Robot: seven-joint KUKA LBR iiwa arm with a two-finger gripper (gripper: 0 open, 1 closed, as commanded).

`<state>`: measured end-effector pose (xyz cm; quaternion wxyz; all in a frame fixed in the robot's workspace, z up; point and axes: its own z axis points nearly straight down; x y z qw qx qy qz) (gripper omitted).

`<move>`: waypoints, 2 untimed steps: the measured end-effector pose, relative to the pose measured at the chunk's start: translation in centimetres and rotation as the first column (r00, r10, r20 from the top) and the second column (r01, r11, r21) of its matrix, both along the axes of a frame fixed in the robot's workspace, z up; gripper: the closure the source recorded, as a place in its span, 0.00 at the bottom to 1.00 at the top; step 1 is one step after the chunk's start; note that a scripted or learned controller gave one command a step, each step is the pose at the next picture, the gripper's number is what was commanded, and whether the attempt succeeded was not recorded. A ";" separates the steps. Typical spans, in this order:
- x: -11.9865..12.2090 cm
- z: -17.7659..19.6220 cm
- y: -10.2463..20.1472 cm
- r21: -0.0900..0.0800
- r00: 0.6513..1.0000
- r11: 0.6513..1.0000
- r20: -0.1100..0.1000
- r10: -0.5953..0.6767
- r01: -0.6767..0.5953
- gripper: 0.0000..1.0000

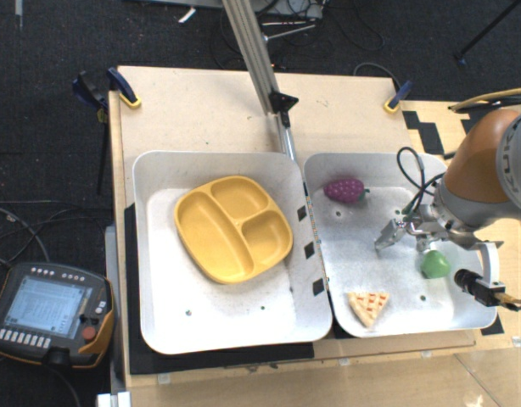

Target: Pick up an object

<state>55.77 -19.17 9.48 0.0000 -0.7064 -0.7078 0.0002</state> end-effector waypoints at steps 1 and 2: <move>0.1 1.1 0.0 -0.001 1.000 1.000 0.002 -0.001 0.001 1.00; -0.3 7.2 0.4 -0.002 1.000 1.000 0.005 0.000 0.000 1.00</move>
